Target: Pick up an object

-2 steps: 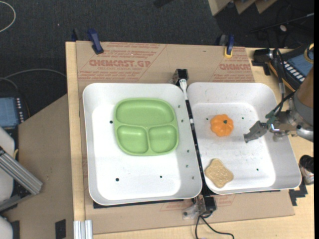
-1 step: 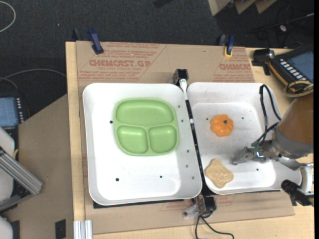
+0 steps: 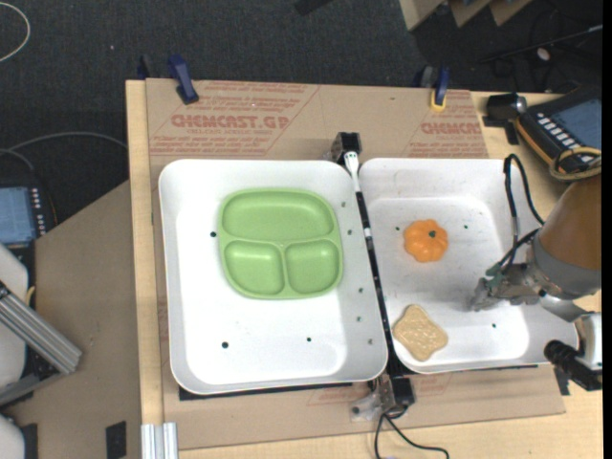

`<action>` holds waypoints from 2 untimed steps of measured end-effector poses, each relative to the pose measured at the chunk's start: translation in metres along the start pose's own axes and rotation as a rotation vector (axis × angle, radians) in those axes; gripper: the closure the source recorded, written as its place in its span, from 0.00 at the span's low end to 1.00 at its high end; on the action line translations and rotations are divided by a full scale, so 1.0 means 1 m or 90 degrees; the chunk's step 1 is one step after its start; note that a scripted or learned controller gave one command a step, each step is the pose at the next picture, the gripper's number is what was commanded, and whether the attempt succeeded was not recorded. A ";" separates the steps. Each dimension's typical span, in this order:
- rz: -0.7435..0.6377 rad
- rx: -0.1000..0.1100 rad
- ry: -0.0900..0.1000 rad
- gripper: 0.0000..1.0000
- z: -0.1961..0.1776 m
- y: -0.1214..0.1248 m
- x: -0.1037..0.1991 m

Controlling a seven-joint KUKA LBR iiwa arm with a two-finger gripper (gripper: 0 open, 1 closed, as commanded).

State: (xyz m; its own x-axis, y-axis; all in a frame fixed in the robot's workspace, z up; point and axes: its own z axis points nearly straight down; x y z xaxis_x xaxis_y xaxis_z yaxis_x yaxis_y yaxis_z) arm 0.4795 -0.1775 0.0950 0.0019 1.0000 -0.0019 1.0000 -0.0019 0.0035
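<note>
A small orange pumpkin (image 3: 426, 240) lies in the middle of the right bin (image 3: 449, 185). A tan square cracker (image 3: 419, 333) rests near that bin's front left corner. My gripper (image 3: 488, 293) hangs low over the right side of the same bin, right of the cracker and to the front right of the pumpkin, apart from both. The arm's orange band (image 3: 579, 232) rises above it at the right edge. Nothing shows in the gripper's grasp.
The left bin (image 3: 191, 285) holds a green divided plate (image 3: 281, 242) with three compartments. A black rail (image 3: 364, 247) runs between the two bins. Cables and a device (image 3: 564, 132) sit at the bench's back right. Clamps (image 3: 182, 76) hold the cardboard base.
</note>
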 end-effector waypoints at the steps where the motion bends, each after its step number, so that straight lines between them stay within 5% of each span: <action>1: 0.001 -0.001 -0.001 1.00 -0.010 0.000 0.000; 2: -0.011 -0.004 0.004 1.00 -0.095 0.016 0.135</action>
State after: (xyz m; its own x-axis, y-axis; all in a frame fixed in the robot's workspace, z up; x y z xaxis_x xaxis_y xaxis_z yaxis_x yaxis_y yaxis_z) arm 0.4951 -0.0423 0.1893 -0.0161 0.9999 0.0047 0.9998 0.0161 0.0102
